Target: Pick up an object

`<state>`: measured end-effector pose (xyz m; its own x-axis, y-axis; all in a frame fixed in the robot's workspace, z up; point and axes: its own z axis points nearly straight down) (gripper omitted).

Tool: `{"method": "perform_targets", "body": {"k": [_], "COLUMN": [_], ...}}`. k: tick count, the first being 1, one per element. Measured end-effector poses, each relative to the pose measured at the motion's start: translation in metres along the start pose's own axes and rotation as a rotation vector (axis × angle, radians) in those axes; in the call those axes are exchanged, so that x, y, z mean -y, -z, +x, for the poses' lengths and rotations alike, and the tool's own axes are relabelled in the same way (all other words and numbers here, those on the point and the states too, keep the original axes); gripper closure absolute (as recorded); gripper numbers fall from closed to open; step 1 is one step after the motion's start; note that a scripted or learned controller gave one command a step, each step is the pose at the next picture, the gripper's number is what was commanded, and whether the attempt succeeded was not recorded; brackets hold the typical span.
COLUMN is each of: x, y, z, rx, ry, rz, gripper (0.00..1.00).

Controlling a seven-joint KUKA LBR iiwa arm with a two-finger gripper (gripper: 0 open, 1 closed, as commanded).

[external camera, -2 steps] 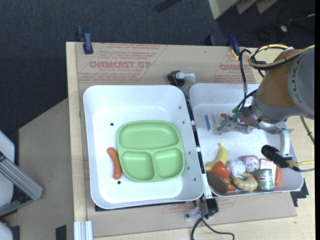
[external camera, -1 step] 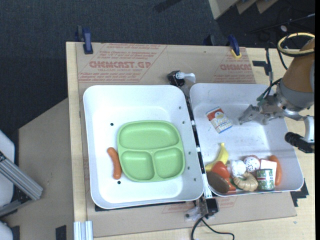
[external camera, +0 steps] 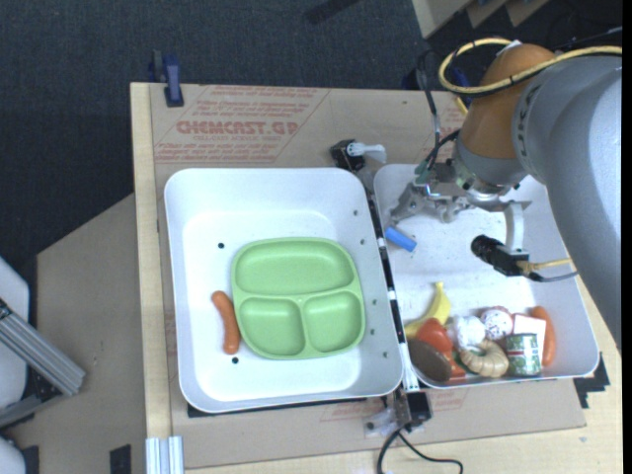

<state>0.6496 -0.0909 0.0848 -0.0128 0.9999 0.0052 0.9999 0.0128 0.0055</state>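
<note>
Approach step: gripper [external camera: 427,205] low over far end of right bin [external camera: 583,349], nothing seen between fingers; whether spread or clenched, cannot tell. Nearest candidate: small blue object [external camera: 399,237] just beside it. Next move likely needs centring over one item, then descent. Near end holds toy food pile [external camera: 479,342]. Left bin [external camera: 188,294] holds green tray [external camera: 296,297], orange sausage [external camera: 227,322] beside it.
</note>
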Motion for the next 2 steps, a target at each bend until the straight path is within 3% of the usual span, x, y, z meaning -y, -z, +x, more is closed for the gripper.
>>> {"method": "perform_targets", "body": {"k": [1, 2], "x": [-0.018, 0.069], "y": [0.106, 0.052], "z": [-0.097, -0.002], "rx": [0.014, -0.002], "ry": [-0.018, -0.008], "rz": [-0.008, 0.018], "gripper": [0.00, 0.00]}}
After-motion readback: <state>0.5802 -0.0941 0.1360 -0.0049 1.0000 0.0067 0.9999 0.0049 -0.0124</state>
